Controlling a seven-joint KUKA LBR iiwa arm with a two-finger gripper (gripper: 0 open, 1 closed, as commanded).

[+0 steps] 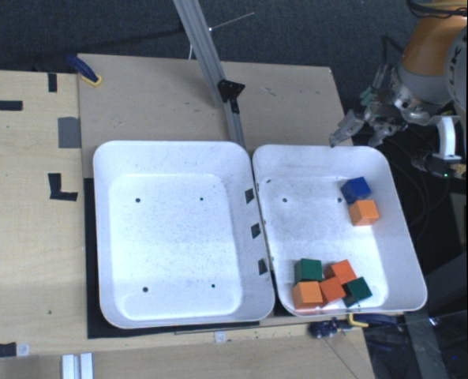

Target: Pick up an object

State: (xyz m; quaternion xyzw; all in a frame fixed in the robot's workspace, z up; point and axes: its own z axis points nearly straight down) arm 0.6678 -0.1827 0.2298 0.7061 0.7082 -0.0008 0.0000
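Wooden bench [162, 93], two white bins [107, 212] [399, 267] side by side

Arm [439, 38] cut off at right edge.

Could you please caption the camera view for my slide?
Gripper poised above right bin holding blue, orange and green blocks.

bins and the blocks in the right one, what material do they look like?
Right bin and left bin: likely moulded plastic, white, matte, with rounded corners and faint speckling. Blue block, orange block and the cluster near the front wall: flat, even colour, sharp edges; painted wood or foam, can't tell.
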